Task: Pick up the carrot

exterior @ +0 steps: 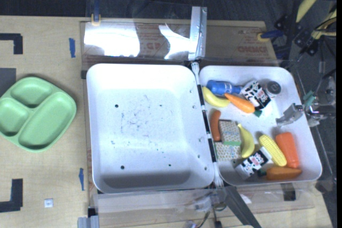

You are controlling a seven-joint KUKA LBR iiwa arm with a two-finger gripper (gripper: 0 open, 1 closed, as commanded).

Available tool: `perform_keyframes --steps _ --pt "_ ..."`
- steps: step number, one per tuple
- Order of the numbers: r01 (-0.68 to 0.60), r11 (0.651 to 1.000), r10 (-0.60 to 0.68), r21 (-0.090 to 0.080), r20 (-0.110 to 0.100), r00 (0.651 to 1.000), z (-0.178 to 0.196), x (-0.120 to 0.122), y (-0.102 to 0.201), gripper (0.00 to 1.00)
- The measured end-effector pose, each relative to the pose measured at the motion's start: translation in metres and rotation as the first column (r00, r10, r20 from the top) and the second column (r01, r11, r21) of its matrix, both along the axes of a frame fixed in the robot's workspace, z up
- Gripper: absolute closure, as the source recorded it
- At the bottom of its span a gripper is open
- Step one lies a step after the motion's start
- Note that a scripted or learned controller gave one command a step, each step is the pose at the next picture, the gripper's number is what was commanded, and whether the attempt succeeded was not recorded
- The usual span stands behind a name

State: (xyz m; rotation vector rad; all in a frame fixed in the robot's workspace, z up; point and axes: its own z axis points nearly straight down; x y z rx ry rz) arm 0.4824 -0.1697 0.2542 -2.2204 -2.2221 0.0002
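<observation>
1. Bins were seen side by side on a wooden bench: a left bin [107, 83] with bare white floor and a right bin [283, 73] crowded with toy food.
2. The carrot [240, 102] was laid aslant near the right bin's far left corner, touching a yellow banana [214, 98] and just beside a blue bottle [220, 86].
3. A corn cob [272, 149] and an orange pepper [288, 148] were placed near the right bin's near right corner.
4. The gripper [291, 114] was positioned at the right bin's right edge, well apart from the carrot; whether its fingers were open or closed could not be told.
5. A green divided plate [35, 113] was set at the bench's left edge.
</observation>
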Motion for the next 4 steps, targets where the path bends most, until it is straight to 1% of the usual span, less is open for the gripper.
perform_keyframes --steps 1,2,3,4 --pt "-0.123 0.992 0.123 0.001 -0.001 0.992 -0.054 0.049 0.04 0.0" --pt "-0.097 0.995 0.097 -0.003 0.006 0.995 -0.122 0.129 0.036 0.0" --pt "-0.251 0.968 0.252 -0.021 0.026 0.967 -0.138 0.148 0.042 0.0" --pt "-0.472 0.881 0.473 -0.039 0.035 0.88 -0.145 0.168 0.018 0.0"
